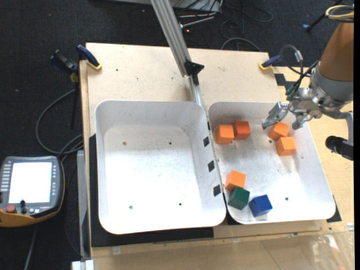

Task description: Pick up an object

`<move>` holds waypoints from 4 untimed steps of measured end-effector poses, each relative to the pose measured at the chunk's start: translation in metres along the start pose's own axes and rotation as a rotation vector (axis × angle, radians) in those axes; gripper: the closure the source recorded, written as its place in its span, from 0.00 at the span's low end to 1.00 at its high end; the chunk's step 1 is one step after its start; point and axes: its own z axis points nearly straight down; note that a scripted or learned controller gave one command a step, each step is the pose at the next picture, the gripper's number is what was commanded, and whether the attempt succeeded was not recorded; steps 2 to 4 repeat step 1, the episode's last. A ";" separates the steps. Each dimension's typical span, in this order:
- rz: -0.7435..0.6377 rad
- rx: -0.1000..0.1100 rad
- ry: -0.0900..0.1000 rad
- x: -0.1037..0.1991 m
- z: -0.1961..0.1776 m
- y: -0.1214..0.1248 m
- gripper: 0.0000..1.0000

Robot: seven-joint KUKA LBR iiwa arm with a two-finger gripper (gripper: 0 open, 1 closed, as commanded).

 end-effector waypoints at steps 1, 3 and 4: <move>0.003 -0.002 -0.002 -0.027 -0.030 -0.033 0.00; 0.003 -0.002 -0.002 -0.027 -0.030 -0.033 0.00; 0.003 -0.002 -0.002 -0.027 -0.030 -0.033 0.00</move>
